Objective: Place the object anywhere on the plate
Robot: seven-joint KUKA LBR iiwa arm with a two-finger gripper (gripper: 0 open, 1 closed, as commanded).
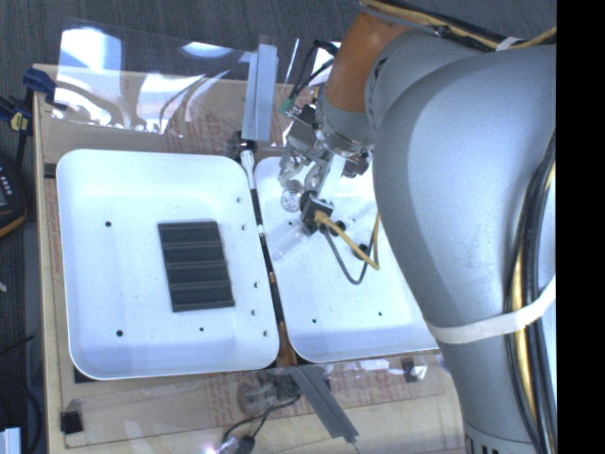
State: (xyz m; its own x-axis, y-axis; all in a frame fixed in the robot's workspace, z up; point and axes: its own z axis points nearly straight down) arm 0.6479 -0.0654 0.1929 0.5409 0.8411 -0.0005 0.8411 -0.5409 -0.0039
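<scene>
**Object yet to reach plate [196,266]**

The object could not be picked out for certain. It was judged to lie beneath the gripper [302,199], seen down in the far left corner of the right bin [340,334]. Whether the gripper was open or closed could not be told. The dark ribbed plate was seen bare, centred in the left bin [104,197]. So near the bin wall, a grasp could be spoiled and the object dropped short.

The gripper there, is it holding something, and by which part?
That cannot be told. The gripper hangs low in the right bin, and its tip is too cluttered to show anything held.
</scene>
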